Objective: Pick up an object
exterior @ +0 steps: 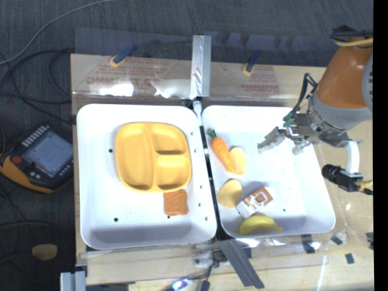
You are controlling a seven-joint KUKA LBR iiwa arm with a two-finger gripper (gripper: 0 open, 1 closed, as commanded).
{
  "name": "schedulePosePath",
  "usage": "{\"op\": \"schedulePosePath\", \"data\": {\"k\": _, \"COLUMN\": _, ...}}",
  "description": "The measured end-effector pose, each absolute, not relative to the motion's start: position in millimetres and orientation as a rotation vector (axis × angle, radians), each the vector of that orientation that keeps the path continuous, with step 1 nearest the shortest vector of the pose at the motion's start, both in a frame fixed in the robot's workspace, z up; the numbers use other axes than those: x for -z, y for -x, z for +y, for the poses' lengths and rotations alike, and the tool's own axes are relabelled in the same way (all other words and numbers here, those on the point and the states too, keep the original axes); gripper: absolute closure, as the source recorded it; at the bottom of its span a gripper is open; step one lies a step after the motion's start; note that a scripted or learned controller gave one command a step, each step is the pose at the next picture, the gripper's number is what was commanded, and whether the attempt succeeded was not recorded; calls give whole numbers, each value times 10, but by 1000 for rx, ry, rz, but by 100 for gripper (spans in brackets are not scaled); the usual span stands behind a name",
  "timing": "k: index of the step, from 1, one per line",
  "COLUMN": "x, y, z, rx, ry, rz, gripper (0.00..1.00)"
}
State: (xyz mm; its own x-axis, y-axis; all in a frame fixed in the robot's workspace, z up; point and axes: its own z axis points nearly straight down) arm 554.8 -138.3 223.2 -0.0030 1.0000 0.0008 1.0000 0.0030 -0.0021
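The arm (pixel 348 71), at the right of the frame, has a broad rounded orange band, glossy, with a darker rim at its top edge. Below the band sits a grey, ring-shaped wrist section. A thin dark cable runs along the band's left side toward the wrist. From the wrist projects the gripper (pixel 284 139), built of small grey and pale metal parts with dark joints. A white bracket and a black cylindrical fitting hang at the lower right.
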Motion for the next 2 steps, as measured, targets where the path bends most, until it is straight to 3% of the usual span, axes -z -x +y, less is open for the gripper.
{"op": "schedulePosePath", "data": {"k": 1, "x": -1086, "y": -5822, "z": -983, "rx": -2, "ry": 2003, "rz": -2416, "gripper": 0}}
{"op": "schedulePosePath", "data": {"k": 2, "x": -1175, "y": -5824, "z": -985, "rx": 0, "ry": 2004, "rz": -2414, "gripper": 100}}
